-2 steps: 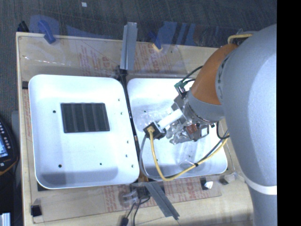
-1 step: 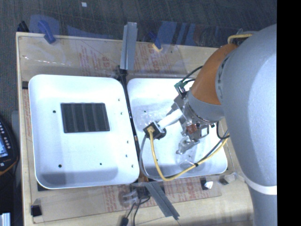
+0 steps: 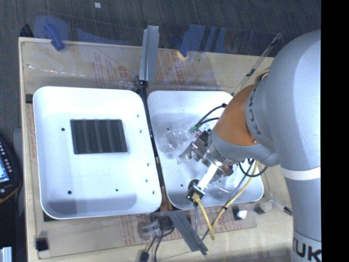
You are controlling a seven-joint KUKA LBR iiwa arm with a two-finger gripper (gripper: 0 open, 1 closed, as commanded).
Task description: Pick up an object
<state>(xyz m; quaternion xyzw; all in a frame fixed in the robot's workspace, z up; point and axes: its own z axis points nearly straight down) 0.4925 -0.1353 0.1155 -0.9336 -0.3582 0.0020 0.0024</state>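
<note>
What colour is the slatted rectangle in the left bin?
Dark grey, nearly black, with vertical slats, set in the white left bin; clearest in the camera view.

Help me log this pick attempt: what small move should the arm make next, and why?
Probably a short shift of the end effector toward the clear crumpled plastic object, then a descent. The object lies in the right bin just beside the end effector, and nothing shows between the fingers.
</note>
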